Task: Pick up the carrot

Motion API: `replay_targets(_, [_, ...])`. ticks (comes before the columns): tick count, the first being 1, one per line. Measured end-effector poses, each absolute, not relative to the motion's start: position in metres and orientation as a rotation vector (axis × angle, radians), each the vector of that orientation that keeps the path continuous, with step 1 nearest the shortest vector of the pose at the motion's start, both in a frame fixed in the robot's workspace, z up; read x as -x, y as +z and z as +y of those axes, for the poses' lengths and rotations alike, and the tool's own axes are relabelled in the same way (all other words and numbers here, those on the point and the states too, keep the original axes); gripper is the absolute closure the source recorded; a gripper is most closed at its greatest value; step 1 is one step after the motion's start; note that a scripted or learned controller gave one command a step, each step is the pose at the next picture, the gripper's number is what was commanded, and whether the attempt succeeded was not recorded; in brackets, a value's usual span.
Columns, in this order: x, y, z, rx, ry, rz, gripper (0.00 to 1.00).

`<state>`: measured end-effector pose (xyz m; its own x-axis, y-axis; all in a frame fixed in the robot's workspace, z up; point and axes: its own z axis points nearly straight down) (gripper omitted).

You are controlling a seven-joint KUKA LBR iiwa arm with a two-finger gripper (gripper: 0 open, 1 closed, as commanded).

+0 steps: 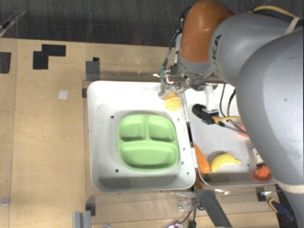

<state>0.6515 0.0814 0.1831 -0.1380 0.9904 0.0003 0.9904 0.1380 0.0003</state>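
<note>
**Me:** I'm watching the gripper (169, 83) hanging over the far rim of the left bin (97, 127), right above a yellow corn-like piece (172, 101). That's the risk I'm seeing: the carrot (201, 159) is lying in the right bin (223, 178), tucked against the near-left wall beside the banana (224, 162), well apart from where I'm hovering.

**Spotter:** So a close here is grabbing the wrong thing?

**Me:** That's what I'm fearing (or nothing at all). The arm (247, 46) is reaching in from the right, wrist pointing down, orange band above it. Whether the fingers are parted or closed, I can't tell. The green plate (148, 141) is sitting untouched.
</note>
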Motion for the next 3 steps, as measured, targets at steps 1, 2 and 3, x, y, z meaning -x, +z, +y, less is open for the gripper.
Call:
replay_targets(1, [-0.606, 0.124, 0.138, 2.295, -0.016, -2.148, 1.0])
replay_targets(2, [-0.642, 0.184, 0.089, 1.787, -0.003, -2.586, 1.0])
replay_targets(3, [-0.573, 0.183, 0.056, 2.326, 0.002, -2.11, 1.0])
